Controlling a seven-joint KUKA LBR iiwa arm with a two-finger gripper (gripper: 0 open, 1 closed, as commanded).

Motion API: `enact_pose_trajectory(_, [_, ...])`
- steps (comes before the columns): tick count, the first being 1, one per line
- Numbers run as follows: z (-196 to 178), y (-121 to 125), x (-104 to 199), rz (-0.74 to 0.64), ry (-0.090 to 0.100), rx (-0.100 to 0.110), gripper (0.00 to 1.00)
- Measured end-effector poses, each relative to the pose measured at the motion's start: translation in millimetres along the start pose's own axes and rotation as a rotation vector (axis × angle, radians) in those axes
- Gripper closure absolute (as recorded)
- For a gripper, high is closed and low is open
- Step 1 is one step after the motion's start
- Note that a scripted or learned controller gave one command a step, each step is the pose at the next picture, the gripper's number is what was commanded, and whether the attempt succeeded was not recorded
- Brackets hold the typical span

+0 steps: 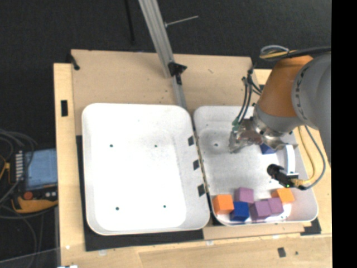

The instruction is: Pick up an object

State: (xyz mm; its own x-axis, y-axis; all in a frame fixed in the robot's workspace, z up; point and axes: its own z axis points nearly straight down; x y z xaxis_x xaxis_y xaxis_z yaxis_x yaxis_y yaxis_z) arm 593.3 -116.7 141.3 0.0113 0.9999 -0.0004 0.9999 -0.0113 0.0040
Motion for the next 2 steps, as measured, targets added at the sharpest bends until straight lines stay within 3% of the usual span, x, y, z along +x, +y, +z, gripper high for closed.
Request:
enact_pose_trajectory(1, [-63,5,-8,-0.003,-0.002,-0.004,1.0])
enact_pose_trajectory(2, [-76,6,-10,-0.006,0.0,0.001,1.0])
